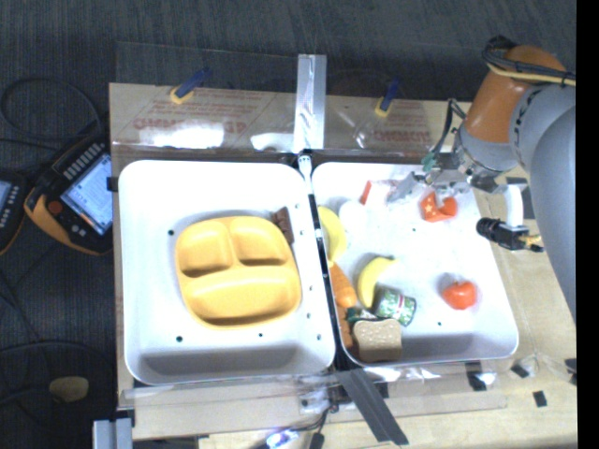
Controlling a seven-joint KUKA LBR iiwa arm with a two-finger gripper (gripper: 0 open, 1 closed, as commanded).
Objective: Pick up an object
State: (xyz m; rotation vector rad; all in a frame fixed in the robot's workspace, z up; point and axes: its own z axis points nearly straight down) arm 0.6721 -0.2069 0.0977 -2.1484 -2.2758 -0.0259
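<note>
Overhead view of the two bins. The gripper [432, 178] is low at the far edge of the right bin [487, 340], just beside a red strawberry-like piece [438, 207]; whether it is wide or narrow cannot be told. A red tomato [460, 294] lies nearer the front, apart from it. Along the divider lie a banana [372, 274], a carrot [343, 289], a green can [397, 307] and a bread slice [378, 340]. The left bin [140, 344] holds a yellow divided tray [238, 268].
</note>
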